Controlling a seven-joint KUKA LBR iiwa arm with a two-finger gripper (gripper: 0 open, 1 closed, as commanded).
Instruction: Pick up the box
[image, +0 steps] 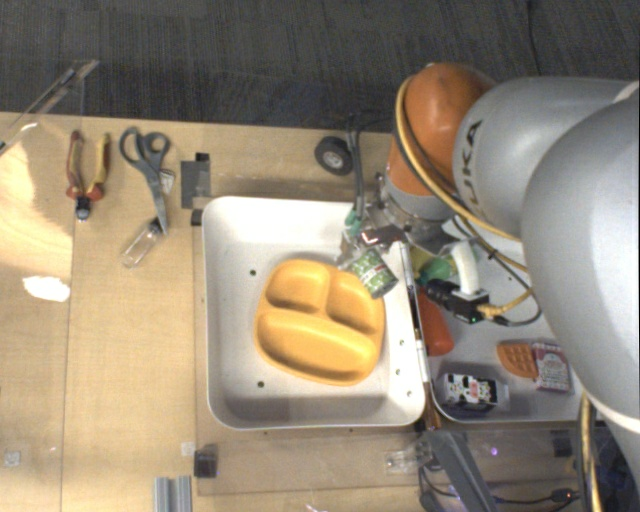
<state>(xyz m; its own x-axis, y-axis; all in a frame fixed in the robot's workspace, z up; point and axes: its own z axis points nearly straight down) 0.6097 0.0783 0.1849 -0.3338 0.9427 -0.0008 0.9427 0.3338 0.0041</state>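
A small green box (373, 272) with a white label hangs tilted at the right edge of the left bin (230, 300), just over the yellow bread-shaped object (320, 320). My gripper (364, 243) sits directly above the box, and its fingers are shut on the box's upper end. The grey arm with its orange band (435, 120) reaches in from the right and hides much of the right bin.
The right bin (455, 408) holds a red item (435, 322), a green item (436, 268), a black-and-white packet (470, 390) and an orange packet (535, 362). Scissors (150, 170), pliers (85, 170) and a black wheel (335, 153) lie on the bench behind the bins.
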